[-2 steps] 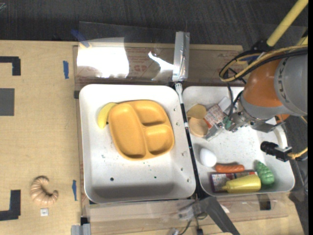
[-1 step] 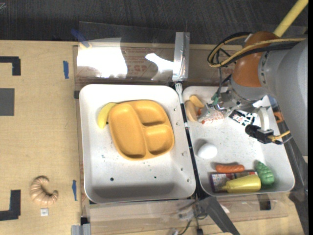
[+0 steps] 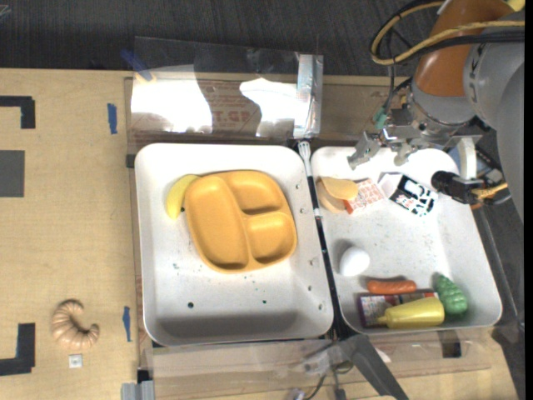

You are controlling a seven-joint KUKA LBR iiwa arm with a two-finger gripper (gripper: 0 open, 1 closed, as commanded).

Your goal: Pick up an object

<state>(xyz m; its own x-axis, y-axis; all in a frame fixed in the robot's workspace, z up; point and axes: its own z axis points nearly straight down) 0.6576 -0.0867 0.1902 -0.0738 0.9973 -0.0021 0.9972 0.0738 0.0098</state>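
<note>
1 fixed overhead camera, slanted, both bins (image 3: 150, 223)

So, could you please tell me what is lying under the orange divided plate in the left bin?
A yellow banana pokes out from under the orange divided plate's left edge, on the left bin floor. How far it runs underneath, and whether anything else lies there, cannot be seen because the plate covers it.

Grey arm (image 3: 498, 73), orange band, yellow and black looping cables
</note>
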